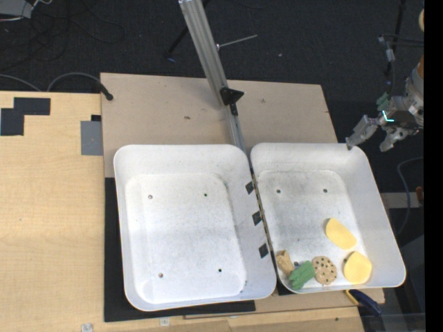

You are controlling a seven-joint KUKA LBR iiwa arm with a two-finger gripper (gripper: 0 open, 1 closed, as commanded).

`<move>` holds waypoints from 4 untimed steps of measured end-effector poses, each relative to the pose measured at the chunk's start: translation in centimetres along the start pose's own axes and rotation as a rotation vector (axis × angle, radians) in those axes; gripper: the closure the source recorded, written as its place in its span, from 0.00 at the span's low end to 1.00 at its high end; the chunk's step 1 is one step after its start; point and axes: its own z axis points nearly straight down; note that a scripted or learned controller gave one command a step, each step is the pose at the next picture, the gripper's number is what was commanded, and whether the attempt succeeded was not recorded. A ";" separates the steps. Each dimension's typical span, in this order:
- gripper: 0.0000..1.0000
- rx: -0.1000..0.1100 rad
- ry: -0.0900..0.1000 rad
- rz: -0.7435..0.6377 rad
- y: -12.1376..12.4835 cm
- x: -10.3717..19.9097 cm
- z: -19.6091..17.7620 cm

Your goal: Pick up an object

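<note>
Dark floor with loose cables surrounds a tan bench that carries two shallow white bins side by side.

Nearest the camera, along the front edge of the right bin, lie five small items in a loose cluster. Two are yellow rounded pieces: one sits in the front right corner, the other just behind it and apart from it. One round speckled cookie rests to the left of the corner piece, touching one green item, and one small tan chunk sits just left of that by the bin's inner wall.

Beside it, the left bin shows its bare floor.

Farther back, one slanted metal rail rises over the bench.

At the far right, beyond the right bin's rear corner, the gripper hangs with its two fingers spread apart, holding nothing, well away from the cluster.
</note>
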 end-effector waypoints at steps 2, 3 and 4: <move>0.00 -0.001 -0.001 0.001 -0.5 0.0 4.2; 0.00 0.000 0.000 -0.001 -0.6 0.7 8.8; 0.00 0.000 0.000 -0.003 0.0 1.0 13.4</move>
